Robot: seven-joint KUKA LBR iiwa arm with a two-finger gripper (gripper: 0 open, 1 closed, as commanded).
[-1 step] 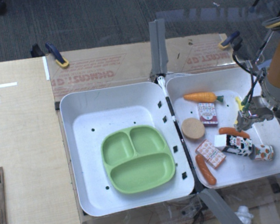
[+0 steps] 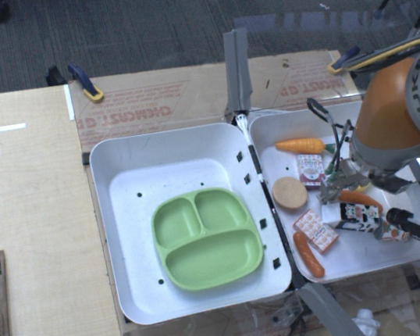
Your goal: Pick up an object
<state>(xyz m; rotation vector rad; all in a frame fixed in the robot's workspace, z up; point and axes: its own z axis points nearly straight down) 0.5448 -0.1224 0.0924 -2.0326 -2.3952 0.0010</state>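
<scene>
Left bin [image 2: 123, 216]: smooth white plastic, holding a green three-compartment plate [image 2: 207, 237]. Right bin [image 2: 268, 134]: same make, its far side hidden by the arm. Gripper [image 2: 338, 186]: finger state cannot be told. Toy carrot [image 2: 300, 145], round tan piece [image 2: 290, 192], sausage [image 2: 308, 255], small printed cartons [image 2: 315, 230]: all lying near the fingers.

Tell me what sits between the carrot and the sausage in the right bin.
In the camera view, a round tan cookie lies between the carrot above and the sausage below, near the right bin's left wall.
</scene>
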